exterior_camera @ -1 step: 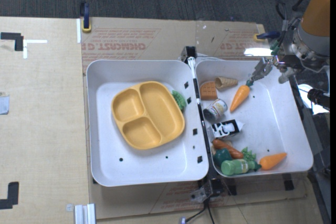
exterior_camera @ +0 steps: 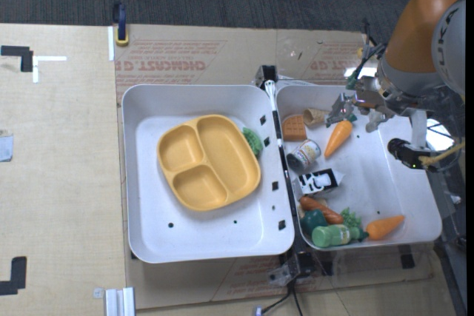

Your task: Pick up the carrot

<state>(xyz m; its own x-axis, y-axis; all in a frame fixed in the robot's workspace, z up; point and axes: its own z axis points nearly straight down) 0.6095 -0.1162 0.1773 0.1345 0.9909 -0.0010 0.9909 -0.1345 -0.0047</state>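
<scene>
Orange tapered carrot (exterior_camera: 338, 138) seen tilted in right white bin (exterior_camera: 415, 196), top end touching grey two-finger gripper (exterior_camera: 348, 111); grasp and finger spread cannot be told. Second orange carrot (exterior_camera: 385, 227) counted near front edge. Two bins; one yellow divided plate (exterior_camera: 208, 161).

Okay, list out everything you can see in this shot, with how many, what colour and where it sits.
bins: 2, white, side by side on the bench
divided plate: 1, yellow, in the left bin
green toy: 1, green, at the plate's right edge
carrot: 1, orange, upper right bin, just below the gripper
second carrot: 1, orange, lower right corner of right bin
waffle-like block: 1, tan, upper left of right bin
small can: 1, white-labelled, beside the block
black-and-white item: 1, middle of right bin
green bottle: 1, green, bottom of right bin
arm: 1, grey and orange, from the right
gripper: 1, dark, over the upper carrot
</scene>
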